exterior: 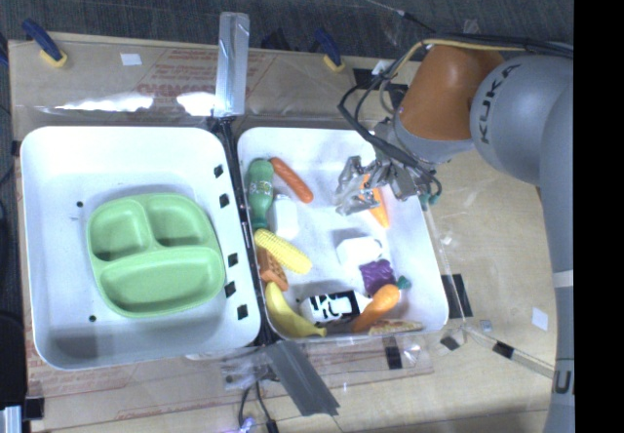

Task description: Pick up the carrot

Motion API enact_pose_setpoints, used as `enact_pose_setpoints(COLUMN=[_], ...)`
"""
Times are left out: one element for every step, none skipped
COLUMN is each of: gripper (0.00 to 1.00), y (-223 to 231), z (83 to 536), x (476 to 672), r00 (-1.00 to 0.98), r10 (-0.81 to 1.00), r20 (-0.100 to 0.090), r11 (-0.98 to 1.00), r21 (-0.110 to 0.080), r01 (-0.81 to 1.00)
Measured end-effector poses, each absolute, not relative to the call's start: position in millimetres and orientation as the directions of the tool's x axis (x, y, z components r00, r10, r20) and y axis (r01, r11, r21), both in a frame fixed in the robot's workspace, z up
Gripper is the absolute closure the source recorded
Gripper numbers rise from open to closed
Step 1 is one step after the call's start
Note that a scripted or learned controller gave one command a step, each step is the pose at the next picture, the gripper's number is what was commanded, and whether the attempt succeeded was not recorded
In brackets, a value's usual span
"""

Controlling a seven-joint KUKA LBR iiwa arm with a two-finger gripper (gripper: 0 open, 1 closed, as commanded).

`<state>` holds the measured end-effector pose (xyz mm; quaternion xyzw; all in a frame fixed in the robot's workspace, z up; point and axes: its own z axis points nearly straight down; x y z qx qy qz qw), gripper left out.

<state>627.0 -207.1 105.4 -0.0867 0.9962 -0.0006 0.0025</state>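
Observation:
My gripper (365,189) hangs over the upper right part of the right bin (421,226). A small orange carrot (378,211) shows between its metal fingers (349,179), pointing down and to the right, and the fingers are shut on it. Another long orange piece (292,179) lies at the bin's upper left beside a green vegetable (259,189). A third orange piece (380,302) rests near the bin's front right corner.
The right bin also holds a corn cob (282,250), a banana (289,316), a purple item (376,275), a white block (358,251) and a black-and-white pack (331,305). The left bin (49,226) bears a green divided plate (152,252).

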Motion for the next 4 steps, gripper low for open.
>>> enact_pose_setpoints(gripper=[0.00,1.00,0.00,1.00], y=[-207,-206,-206,-206], z=[105,117,116,128], x=[626.9,628.7,628.6,630.5], r00=[-0.985,-0.984,-0.984,-0.984], r10=[-0.173,-0.177,-0.177,-0.180], r20=[-0.004,-0.009,-0.009,-0.016], r11=[0.985,0.984,0.984,0.984], r21=[-0.001,-0.004,-0.004,-0.007], r01=[-0.173,-0.177,-0.177,-0.180])
